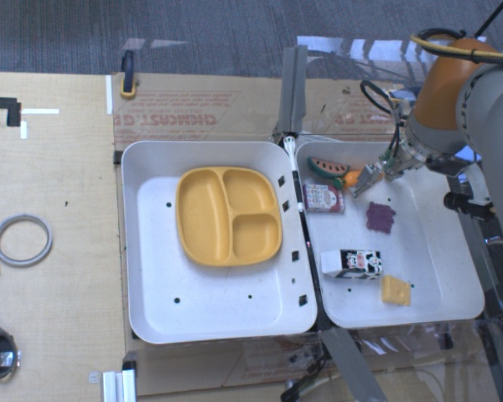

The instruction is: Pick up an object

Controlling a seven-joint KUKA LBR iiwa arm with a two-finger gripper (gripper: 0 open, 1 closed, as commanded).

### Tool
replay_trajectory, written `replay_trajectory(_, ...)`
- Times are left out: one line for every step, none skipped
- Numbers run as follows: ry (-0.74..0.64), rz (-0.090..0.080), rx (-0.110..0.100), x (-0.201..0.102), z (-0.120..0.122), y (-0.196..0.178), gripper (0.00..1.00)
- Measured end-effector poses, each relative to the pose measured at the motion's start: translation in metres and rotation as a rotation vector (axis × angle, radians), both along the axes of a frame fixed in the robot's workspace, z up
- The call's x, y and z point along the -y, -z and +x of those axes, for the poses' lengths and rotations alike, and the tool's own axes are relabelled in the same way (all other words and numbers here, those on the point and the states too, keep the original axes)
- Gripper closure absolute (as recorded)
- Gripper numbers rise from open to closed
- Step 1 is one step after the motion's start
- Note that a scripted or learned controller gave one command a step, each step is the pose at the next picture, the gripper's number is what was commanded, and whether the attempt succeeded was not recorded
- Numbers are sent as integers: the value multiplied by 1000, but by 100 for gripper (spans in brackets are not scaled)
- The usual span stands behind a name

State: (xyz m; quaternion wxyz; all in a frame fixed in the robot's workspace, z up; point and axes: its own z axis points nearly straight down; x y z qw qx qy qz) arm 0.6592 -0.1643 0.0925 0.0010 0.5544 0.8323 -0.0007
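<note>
The bench [42,308] is seen from above, its left part bare wood and its far strip covered by cardboard with reversed lettering. Two white bins are set side by side on it. The left bin [151,308] is taken up largely by a yellow divided plate [229,216]. The arm [453,99] is cut off by the frame's right edge, so only its orange band and grey wrist are shown above the right bin [436,300]. The gripper [370,178] is lowered into that bin's far part, just beside a watermelon-slice toy [329,171]; whether anything is pinched, or how the claw stands, cannot be told at this size. A small red-and-white packet [323,198] lies below the toy. A black-and-white carton [352,263] lies on its side near the bin's middle. A purple piece [381,217] and a tan block [396,291] are apart from it, their make hard to read. A grey ring [21,239] rests on the wood at left.
</note>
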Motion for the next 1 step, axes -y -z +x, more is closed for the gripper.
replay_trajectory(236,0,1,-31,0,-40,0)
